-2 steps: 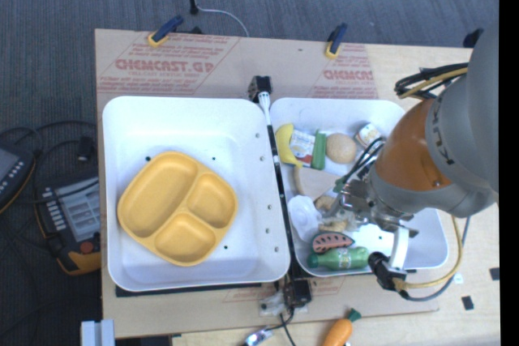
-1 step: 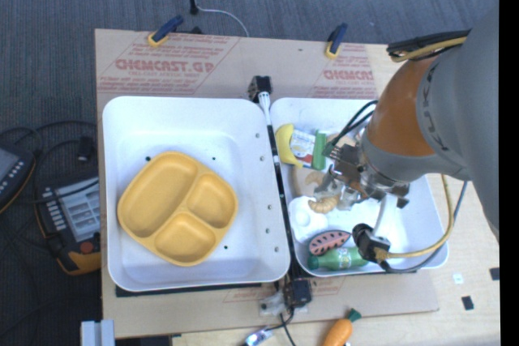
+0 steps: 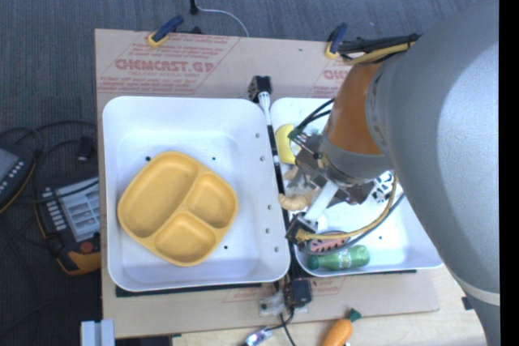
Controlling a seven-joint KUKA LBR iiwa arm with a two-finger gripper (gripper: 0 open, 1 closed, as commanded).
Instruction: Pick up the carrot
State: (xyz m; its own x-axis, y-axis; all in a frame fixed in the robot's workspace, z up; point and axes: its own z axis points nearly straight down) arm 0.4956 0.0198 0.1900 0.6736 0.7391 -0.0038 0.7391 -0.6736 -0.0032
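The carrot [image 3: 339, 331] lies at the desk's [image 3: 162, 61] near edge, outside both bins, so the reach into the right bin looks misplaced for this task. Just beyond, the right bin [image 3: 422, 255] holds a green bottle [image 3: 339, 258] against its near wall, with yellow and tan items farther in beside the dividing wall. The pincer [image 3: 312, 215] is lowered among these; whether it is spread or pinching I cannot tell. The left bin [image 3: 130, 117] holds a yellow compartment plate [image 3: 177, 207], each section bare.
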